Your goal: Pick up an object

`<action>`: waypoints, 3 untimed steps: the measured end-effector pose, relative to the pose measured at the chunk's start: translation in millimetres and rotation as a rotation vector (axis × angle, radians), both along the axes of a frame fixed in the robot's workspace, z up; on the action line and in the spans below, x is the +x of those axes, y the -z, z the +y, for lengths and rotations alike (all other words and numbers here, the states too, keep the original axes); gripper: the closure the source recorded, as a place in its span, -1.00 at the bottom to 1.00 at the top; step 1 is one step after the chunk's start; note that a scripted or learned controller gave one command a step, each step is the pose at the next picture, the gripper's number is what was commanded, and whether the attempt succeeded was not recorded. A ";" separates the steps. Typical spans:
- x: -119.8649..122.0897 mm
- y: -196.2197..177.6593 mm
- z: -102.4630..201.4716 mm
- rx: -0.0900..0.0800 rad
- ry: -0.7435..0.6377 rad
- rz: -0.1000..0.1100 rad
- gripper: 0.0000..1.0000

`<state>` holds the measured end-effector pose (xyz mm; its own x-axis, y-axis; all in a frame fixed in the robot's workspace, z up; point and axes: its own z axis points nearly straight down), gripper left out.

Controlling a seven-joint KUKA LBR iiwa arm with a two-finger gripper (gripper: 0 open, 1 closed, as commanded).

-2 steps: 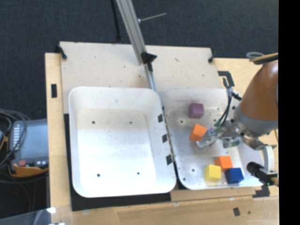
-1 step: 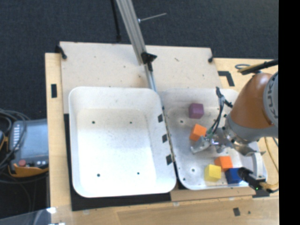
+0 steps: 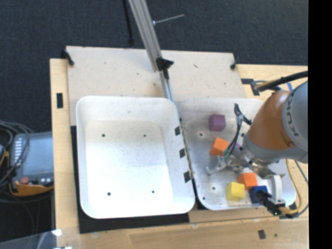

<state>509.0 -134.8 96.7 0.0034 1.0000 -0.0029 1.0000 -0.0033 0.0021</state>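
Gripper: the arm's gripper [image 3: 220, 163] reaches down into the right bin [image 3: 199, 119], its metal fingers low over the bin floor just below an orange block [image 3: 219, 145]; whether they are spread or pressed together cannot be told, and nothing is seen between them
Arm: the grey arm [image 3: 298, 119] with its orange band [image 3: 267, 123] comes in from the right, covering much of the right bin
Blocks: all in the right bin; a purple block [image 3: 217, 122] lies toward the far side, the orange block just below it, a second orange block [image 3: 249, 179] nearer the front, a yellow block [image 3: 235, 191] beside it, a blue block [image 3: 258, 193] to the yellow one's right
Left bin: the left bin [image 3: 83, 139] sits edge to edge with the right one
Bench: a pale wooden bench [image 3: 119, 69] bears both bins; a slanting metal rail [image 3: 148, 27] crosses its far edge
Room: dark carpet [image 3: 52, 14] surrounds the bench
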 end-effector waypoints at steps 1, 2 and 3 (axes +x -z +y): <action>1.4 -12.5 -0.1 0.003 0.009 -0.005 1.00; 4.7 -55.7 1.2 0.002 -0.006 -0.004 1.00; 13.8 -103.0 4.2 0.002 -0.008 -0.005 1.00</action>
<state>522.8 -130.6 199.7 -0.0043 1.0000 -0.0012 1.0000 0.0043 0.0066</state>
